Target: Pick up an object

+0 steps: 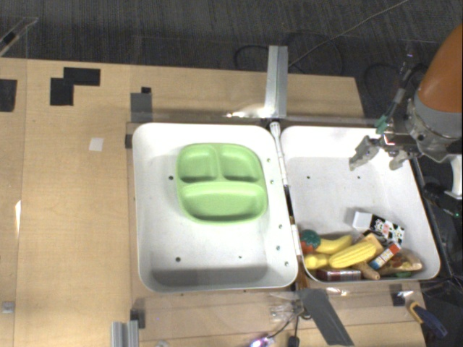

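Wooden counter [65, 215] carries two white bins side by side. My targets, a heap of small toys [358, 253], lie pushed together in the near corner of the right bin [325, 186], probably slid there, so they overlap and single pieces are hard to separate by eye. A green divided plate [220, 181] lies in the left bin [155, 215]. My pincer [381, 152] hangs over the right bin's far side, fingers spread wide, holding nothing, well apart from the heap. My arm is cut off at the frame's edge.

My desk [65, 215] is pale wood, both bins [155, 266] white, the divided plate [221, 181] light green, the corn toy [356, 252] yellow.
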`<state>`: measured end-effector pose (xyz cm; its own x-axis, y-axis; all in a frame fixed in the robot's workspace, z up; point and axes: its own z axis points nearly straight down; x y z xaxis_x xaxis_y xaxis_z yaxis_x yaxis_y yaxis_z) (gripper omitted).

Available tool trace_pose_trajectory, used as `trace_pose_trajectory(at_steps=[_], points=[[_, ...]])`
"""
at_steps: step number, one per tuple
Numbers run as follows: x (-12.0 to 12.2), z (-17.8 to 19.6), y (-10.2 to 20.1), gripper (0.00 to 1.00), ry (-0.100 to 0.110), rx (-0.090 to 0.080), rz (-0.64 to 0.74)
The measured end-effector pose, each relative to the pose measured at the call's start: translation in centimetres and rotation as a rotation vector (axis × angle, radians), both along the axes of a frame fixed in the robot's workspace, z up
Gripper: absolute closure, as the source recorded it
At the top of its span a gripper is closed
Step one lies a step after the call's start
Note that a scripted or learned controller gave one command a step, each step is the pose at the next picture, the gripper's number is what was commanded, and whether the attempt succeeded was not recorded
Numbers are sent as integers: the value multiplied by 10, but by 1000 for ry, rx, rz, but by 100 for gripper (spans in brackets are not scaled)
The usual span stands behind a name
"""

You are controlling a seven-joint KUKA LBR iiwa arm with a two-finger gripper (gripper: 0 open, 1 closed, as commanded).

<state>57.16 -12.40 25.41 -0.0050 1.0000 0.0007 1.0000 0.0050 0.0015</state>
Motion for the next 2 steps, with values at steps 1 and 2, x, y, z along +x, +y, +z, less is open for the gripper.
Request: trace_pose_trajectory(at_steps=[1,2], points=[[-78,-81,-15,0,-2,-1,89],[-35,-163,38,0,-13,-4,290]])
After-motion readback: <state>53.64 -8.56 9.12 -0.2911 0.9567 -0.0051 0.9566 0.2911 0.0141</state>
